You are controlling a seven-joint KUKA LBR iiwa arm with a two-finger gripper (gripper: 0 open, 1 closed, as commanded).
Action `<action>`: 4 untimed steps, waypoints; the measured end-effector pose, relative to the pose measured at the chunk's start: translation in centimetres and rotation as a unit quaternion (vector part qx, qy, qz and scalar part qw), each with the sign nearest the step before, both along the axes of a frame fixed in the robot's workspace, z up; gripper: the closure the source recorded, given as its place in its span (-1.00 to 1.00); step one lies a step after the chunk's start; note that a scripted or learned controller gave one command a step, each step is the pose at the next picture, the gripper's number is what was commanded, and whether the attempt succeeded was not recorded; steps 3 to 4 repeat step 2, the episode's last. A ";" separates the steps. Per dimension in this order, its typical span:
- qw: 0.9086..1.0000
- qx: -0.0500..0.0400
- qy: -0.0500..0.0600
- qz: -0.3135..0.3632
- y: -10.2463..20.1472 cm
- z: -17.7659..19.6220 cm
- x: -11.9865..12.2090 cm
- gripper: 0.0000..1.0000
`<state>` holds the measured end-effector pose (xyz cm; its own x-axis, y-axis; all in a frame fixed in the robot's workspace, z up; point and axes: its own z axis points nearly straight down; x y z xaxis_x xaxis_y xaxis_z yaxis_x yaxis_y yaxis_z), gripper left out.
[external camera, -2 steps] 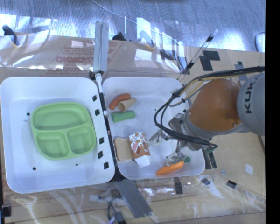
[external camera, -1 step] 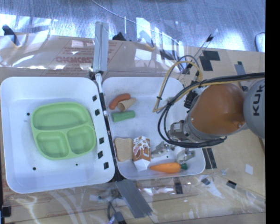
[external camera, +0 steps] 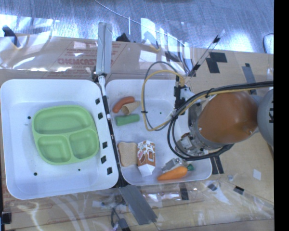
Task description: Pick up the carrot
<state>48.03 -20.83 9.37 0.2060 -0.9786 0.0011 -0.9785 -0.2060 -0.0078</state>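
Lying at the near edge of the right white bin, the small orange toy carrot with a green top rests just beside the grey arm's tool. I cannot tell the state of this tool. The carrot looks light, stiff and smooth, probably plastic, so its thick middle seems the safest place to take. Red letters on the brown cardboard read perhaps "CHEMCAST".
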 end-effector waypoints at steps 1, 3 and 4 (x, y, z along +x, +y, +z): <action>1.000 0.001 -0.001 0.002 0.2 1.0 0.2 1.00; 0.997 -0.001 0.000 -0.082 6.6 13.0 -0.1 1.00; 0.997 -0.001 0.000 -0.082 6.6 13.0 -0.1 1.00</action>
